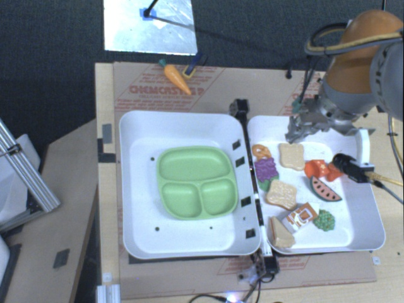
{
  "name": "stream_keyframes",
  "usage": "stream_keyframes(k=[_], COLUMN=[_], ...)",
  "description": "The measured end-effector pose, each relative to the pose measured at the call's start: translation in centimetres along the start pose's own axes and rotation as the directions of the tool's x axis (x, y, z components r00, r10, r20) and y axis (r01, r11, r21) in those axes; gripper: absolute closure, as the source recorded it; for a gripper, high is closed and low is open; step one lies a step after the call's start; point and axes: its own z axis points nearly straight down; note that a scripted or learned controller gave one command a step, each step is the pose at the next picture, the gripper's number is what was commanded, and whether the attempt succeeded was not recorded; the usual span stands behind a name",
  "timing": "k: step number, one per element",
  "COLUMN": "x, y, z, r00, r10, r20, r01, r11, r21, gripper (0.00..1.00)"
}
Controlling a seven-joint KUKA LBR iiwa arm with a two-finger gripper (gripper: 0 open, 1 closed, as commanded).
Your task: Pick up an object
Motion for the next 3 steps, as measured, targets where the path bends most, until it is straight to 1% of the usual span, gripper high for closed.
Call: stream_keyframes(k=[1,2,3], x=[2.10,2.07,2.34], y=[4.25,5.25,4.34], z=[0.50,0.72,1.12], r00=[1.000,1.000,1.000], r10=[0.001,0.002,0.003], r20=[0.000,0.001,0.001], r01=[-0.001,-0.002,-0.003], r11=[1.000,1.000,1.000], r21=[0.001,0.001,0.005], gripper=[1.00,1.00,1.00])
